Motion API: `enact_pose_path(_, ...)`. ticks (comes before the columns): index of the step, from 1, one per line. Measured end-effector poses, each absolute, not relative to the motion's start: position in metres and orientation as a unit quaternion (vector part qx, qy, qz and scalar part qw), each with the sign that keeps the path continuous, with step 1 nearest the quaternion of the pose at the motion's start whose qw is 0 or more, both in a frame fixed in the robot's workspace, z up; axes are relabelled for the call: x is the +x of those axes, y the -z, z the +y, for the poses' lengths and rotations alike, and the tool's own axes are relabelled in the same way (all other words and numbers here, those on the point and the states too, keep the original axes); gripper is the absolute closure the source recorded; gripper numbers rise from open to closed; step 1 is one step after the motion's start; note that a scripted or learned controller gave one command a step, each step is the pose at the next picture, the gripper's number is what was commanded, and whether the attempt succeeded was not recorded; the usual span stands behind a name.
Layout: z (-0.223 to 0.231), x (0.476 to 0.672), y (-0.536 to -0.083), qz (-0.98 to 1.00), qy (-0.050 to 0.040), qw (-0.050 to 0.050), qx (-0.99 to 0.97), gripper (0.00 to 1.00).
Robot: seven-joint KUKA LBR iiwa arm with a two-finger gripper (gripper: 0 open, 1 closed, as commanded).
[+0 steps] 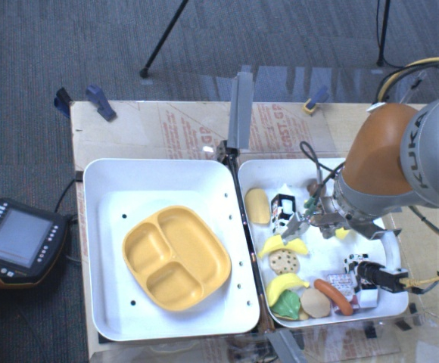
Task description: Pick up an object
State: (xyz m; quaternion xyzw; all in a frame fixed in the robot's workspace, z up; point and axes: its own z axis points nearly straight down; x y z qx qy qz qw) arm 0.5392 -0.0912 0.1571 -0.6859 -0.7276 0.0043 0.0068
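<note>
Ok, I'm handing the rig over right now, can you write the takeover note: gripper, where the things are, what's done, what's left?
Gripper: low over the right bin, near a banana and the cow toy; finger state unclear.
Things: cookie, second banana, sausage and a pale block all lie in the right bin. Yellow divided tray sits in the left bin.
Done: nothing visibly lifted.
Left: grasp one object and raise it.
</note>
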Motion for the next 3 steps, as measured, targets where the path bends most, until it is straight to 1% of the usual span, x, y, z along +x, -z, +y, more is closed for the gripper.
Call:
enact_pose_path(1, -0.092, 0.541, -0.160, -0.727, -0.0025, 0.004, -0.686, 0.00)
enact_pose_path(2, -0.086, 0.585, -0.090, -0.754, -0.0033, 0.006, -0.657, 0.00)
enact_pose_path(3, -0.095, 0.626, -0.085, -0.736, -0.0016, 0.003, -0.677, 0.00)
